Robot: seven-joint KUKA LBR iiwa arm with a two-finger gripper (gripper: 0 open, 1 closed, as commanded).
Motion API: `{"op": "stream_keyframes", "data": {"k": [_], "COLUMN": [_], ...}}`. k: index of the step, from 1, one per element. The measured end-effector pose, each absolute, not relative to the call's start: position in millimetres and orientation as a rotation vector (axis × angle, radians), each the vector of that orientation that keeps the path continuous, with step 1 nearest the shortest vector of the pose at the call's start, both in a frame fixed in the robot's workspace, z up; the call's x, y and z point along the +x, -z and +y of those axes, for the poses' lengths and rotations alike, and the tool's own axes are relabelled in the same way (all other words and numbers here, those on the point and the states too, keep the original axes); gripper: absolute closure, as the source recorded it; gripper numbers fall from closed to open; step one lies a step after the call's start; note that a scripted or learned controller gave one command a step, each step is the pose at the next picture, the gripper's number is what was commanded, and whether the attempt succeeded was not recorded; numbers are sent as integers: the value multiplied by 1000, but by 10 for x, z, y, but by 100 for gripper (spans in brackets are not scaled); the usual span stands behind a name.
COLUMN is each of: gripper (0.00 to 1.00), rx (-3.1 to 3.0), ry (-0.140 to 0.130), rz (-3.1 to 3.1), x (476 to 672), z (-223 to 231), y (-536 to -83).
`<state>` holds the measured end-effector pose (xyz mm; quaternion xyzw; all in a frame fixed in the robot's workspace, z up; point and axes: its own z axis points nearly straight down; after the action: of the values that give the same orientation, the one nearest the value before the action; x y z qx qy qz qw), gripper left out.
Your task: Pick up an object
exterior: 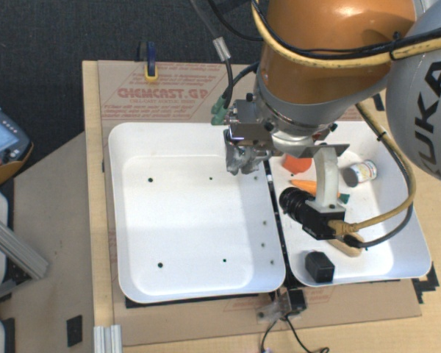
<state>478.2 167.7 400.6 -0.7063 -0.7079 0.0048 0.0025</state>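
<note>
While arm (pixel 338 43) leans over bins | hand (pixel 242 157) above left bin (pixel 184 219) rim

Loose objects crowd my right-hand bin (pixel 415 252).

A dark, boxy block (pixel 320 266) sits near the front edge, well apart from a small pale cylinder (pixel 360 172) lying on its side toward the far wall. Orange pieces (pixel 298 165) and a bit of green (pixel 345 196) lie between them near the bin's middle, partly hidden beneath my own arm, so their shapes stay unclear.
</note>
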Motion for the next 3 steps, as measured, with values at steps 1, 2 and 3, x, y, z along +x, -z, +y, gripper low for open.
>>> {"op": "stream_keyframes", "data": {"k": [1,2,3], "gripper": [100,100,100], "rx": [-2218,-2217,-2222], "ry": [18,-27,16], "rz": [-2230,-2216,-2226], "x": [4794,4805,5148], "z": [2034,2083,2253], "y": [-4908,-3247,-4055]}}
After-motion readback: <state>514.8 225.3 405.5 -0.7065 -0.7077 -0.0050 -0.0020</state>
